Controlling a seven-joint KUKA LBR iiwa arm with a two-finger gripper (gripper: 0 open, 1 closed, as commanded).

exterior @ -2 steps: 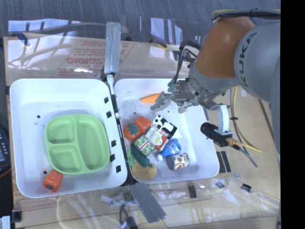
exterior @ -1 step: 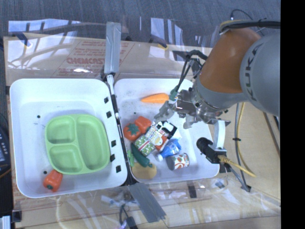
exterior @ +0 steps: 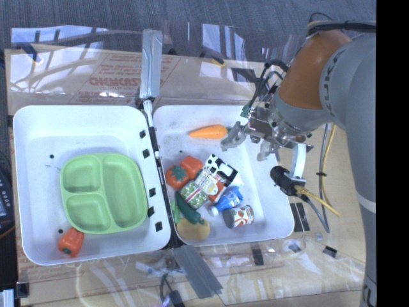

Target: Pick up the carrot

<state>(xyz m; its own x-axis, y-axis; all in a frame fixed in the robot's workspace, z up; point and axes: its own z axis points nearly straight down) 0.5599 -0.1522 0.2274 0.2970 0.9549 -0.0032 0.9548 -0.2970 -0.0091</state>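
Smooth orange carrot [exterior: 208, 132], tapered leftward, lying flat; tool [exterior: 249, 147] spread apart, unladen.

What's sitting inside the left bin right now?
The left bin holds a green divided plate and a small red-orange pepper near its front corner. Whatever lies under the plate is covered.

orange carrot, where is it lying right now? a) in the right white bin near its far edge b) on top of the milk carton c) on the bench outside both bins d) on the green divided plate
a: the orange tapered carrot lies on the bare floor of the right white bin near its far wall, apart from the pile of toy groceries, while the green divided plate sits in the left bin.
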